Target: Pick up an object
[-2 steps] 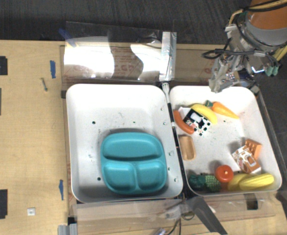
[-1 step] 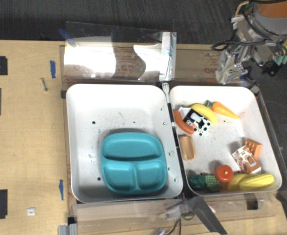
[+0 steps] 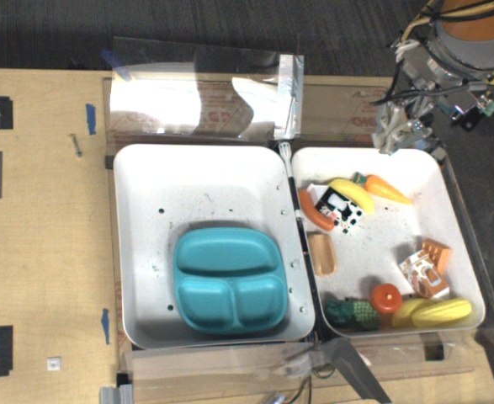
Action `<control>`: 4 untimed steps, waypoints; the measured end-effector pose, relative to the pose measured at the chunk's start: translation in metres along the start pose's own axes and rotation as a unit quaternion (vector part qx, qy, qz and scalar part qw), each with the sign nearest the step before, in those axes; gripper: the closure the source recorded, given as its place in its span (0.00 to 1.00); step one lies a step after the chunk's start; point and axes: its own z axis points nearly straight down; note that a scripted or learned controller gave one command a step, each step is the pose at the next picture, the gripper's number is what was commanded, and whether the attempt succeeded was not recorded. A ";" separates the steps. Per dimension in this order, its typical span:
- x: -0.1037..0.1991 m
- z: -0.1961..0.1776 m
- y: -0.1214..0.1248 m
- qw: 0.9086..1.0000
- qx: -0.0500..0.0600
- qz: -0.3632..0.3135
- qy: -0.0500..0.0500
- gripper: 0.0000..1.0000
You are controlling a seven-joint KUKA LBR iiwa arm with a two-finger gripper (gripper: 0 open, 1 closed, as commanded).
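Note:
My gripper [image 3: 395, 135] hangs above the far edge of the right bin [image 3: 465, 251], near its back corner, with nothing seen in it. Inside that bin lie a yellow banana [image 3: 352, 192], an orange carrot [image 3: 388, 189], a black-and-white block [image 3: 337, 209] and a red sausage [image 3: 316, 213] at the far end. A tan bread piece [image 3: 322, 254] rests by the left wall. Toward the near end sit an orange-and-white carton [image 3: 426, 269], a red tomato [image 3: 386, 297], a yellow fruit [image 3: 438, 312] and a green vegetable [image 3: 348, 312].
The left bin [image 3: 146, 192] holds a teal divided plate [image 3: 230, 278] at its near side. A clear plastic sheet and a metal bracket [image 3: 289, 99] stand behind the bins. The arm's cables [image 3: 448, 66] hang over the back right corner.

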 end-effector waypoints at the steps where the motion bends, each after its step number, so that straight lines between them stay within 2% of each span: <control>1: 0.055 -0.007 0.022 0.998 0.000 -0.069 0.000 1.00; 2: 0.027 0.012 -0.011 0.975 0.001 -0.220 -0.002 1.00; 3: 0.027 -0.002 -0.031 0.951 0.002 -0.310 -0.002 1.00; 4: 0.027 -0.007 -0.067 0.925 0.002 -0.379 -0.002 1.00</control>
